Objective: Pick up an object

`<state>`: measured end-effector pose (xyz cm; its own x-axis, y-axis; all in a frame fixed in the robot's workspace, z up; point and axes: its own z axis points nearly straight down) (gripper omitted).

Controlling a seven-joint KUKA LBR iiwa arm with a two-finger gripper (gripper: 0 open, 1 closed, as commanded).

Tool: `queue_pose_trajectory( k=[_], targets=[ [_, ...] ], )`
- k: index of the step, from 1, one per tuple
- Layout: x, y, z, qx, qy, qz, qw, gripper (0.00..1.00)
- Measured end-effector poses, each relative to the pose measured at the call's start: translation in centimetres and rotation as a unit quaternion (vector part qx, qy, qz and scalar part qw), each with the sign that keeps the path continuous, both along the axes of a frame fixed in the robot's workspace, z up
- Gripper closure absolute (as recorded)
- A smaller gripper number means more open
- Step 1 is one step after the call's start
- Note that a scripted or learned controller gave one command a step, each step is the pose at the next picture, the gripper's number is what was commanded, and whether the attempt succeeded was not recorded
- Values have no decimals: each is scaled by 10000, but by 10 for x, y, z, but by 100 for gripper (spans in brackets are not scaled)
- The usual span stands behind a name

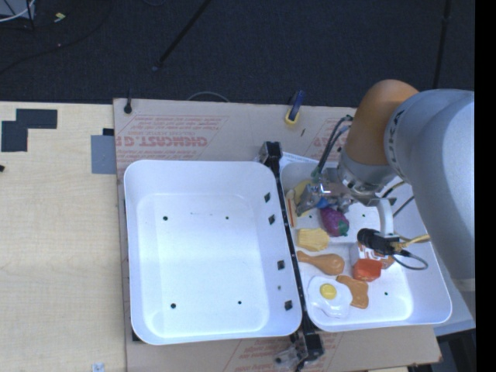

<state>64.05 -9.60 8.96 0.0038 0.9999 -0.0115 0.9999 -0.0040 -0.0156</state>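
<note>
Jaws point(319, 200) are reaching down into the right bin point(422, 304) near its far left corner, just beside a purple toy point(335, 222); whether they are spread or pinching anything, I cannot tell, with yellow and orange toys lying nearer the front edge
</note>
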Motion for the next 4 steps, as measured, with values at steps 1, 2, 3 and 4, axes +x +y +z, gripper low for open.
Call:
queue_pose_trajectory(
  k=[1, 2, 3, 4],
  targets=[
    [0, 2, 0, -21, -4, -6, 10000, 0],
    [-21, -5, -2, 52, -62, 10, 10000, 0],
    [-1, 2, 0, -14, 35, -6, 10000, 0],
    [-21, 6, 1, -23, -139, -39, 9999, 0]
  ],
)
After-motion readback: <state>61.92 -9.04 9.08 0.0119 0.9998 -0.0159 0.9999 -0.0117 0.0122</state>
